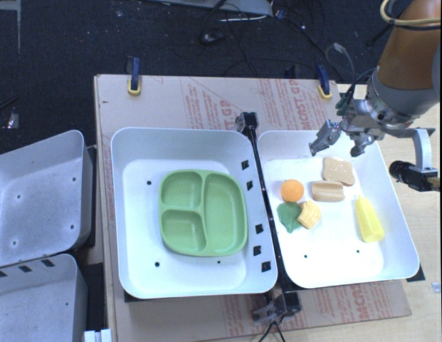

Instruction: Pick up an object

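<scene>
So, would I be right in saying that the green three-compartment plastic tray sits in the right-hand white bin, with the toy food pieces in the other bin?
Not quite: the camera view shows the green three-compartment plastic tray in the left-hand white bin, not the right. The toy food pieces do lie in the other bin.
</scene>
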Action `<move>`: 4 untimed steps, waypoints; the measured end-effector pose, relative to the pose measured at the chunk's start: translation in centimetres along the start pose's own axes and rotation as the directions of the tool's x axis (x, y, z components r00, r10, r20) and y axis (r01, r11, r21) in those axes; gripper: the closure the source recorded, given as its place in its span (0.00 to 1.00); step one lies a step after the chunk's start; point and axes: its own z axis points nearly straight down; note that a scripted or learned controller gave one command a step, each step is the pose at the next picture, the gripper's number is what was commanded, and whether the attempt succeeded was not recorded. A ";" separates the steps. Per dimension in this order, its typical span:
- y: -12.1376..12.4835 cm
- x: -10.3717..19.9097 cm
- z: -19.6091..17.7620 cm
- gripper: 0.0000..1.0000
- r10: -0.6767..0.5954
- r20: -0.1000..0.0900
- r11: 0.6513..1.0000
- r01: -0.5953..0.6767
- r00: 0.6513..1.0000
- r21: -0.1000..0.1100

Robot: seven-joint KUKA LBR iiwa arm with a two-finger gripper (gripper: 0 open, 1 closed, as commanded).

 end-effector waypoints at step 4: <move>-1.1 0.9 15.6 0.00 0.000 0.000 1.000 0.000 1.000 -0.011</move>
